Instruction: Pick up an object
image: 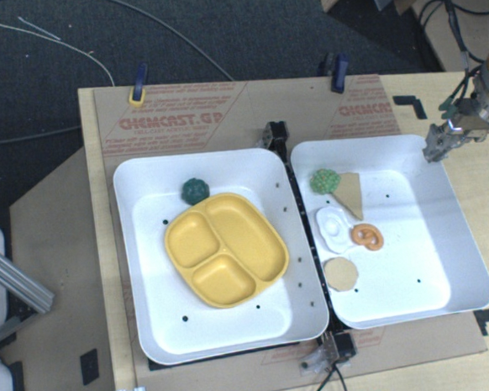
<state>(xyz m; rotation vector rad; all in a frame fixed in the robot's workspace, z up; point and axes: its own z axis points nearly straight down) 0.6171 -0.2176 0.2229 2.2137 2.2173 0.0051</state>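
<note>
- Gripper (437, 148) sits over the right bin's (420, 290) far right corner; arm mostly cut off, grip unreadable.
- Pretzel (367, 237) lies near that bin's left wall; its right half is bare.

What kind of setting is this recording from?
Likely a robotics lab bench: two white bins clamped to a board, toy food such as a pretzel and a yellow tray, loose cables on dark carpet.

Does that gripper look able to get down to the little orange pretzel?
Probably yes: the gripper hangs by the right bin's rim, and the small orange pretzel lies uncovered on the white fried-egg toy.
</note>
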